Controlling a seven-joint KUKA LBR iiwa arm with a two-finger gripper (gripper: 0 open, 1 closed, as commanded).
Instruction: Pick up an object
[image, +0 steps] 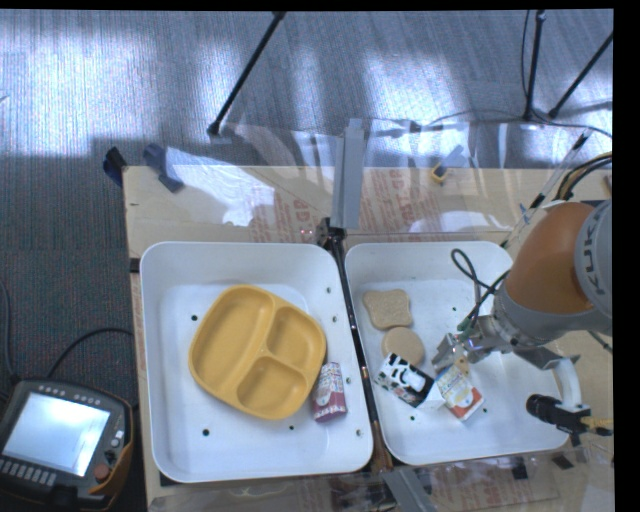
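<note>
From the camera above the desk (200, 205), my arm (555, 270) comes in from the right and bends down over the right bin (500, 440). My tool (462, 352) sits low over that bin's middle, right above a small carton (462, 392) with a red base; whether it is wide, narrow or gripping I cannot tell, since the wrist covers the tips. Just left of the carton, touching it, lies a black-and-white carton (402, 378) tilted on its side. Behind that are a round cracker (403, 344) and a square slice of toast (387, 307), near each other and close to the bin's left wall. The right half and the near right corner of this bin are open floor. In the left bin (170, 440), a yellow divided plate (258, 350) fills the middle, and a red can (329, 391) lies beside its right rim, close to the wall between the bins. Open room runs along that bin's left and near edges.
</note>
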